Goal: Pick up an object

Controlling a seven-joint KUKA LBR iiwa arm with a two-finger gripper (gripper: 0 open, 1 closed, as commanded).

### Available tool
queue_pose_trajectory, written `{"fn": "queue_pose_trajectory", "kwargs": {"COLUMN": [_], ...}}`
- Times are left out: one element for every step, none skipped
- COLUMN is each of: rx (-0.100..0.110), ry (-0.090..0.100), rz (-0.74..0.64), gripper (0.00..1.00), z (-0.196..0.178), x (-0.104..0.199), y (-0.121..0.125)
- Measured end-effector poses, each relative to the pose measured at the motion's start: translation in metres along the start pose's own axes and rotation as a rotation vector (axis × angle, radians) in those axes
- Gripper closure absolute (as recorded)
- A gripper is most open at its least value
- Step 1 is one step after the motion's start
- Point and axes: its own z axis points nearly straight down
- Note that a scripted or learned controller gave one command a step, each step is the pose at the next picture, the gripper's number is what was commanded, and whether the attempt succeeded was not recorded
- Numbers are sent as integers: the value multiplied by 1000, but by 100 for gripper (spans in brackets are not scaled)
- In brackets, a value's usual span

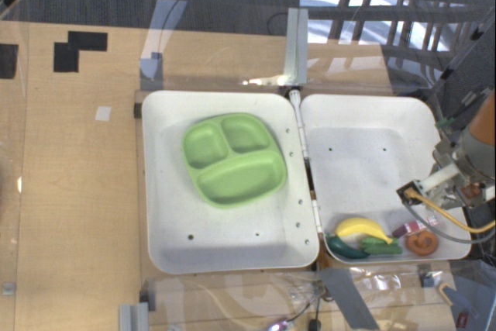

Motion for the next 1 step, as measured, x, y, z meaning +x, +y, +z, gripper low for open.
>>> {"fn": "queue_pose_trajectory", "kwargs": {"rx": [-2], "ry": [1], "rz": [-115], "gripper": [100], "z": [56], "x": [46], "y": [48]}}
